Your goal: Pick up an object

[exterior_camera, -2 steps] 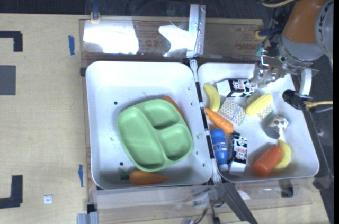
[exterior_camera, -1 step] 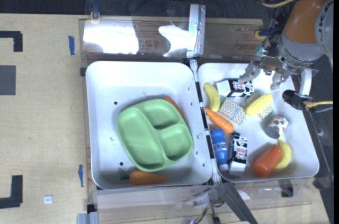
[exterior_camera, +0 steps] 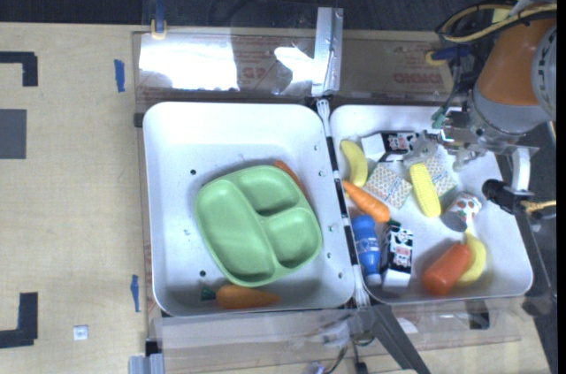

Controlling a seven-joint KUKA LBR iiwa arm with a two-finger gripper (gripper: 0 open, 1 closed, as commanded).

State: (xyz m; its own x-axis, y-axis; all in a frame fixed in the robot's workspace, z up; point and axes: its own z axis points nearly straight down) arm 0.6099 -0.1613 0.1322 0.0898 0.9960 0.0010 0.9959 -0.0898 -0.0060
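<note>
so looking down at the bench, there are two white bins side by side. the left bin [exterior_camera: 168,187] has a green divided plate [exterior_camera: 256,222] sitting in the middle, tilted a bit off square. there's a carrot [exterior_camera: 243,296] lying along the near edge of that bin just below the plate, and a sliver of something orange [exterior_camera: 287,171] poking out from behind the plate's upper right side, can't tell what it is.

the right bin [exterior_camera: 513,275] is the crowded one. near its left wall there's a yellow banana [exterior_camera: 354,160], then another carrot [exterior_camera: 366,200] lying at a slant just below it, and a blue bottle [exterior_camera: 366,246] below that, right against the wall. next to the bottle is a small black and white carton [exterior_camera: 401,250]. in the middle there's a patterned white packet [exterior_camera: 388,184] with a yellow corn cob [exterior_camera: 424,189] just beside it on the right. down in the near right corner a red-orange pepper-looking thing [exterior_camera: 447,267] is touching a second banana [exterior_camera: 476,257]. another black and white carton [exterior_camera: 398,142] sits near the far wall.

the arm comes in from the right, orange band [exterior_camera: 513,67] up top, and the gripper [exterior_camera: 460,138] sits over the far right part of the right bin, near the corn cob and the packet. honestly can't tell the state of the claw, it's all a grey jumble from this angle, and i don't see anything clearly held in it.
</note>
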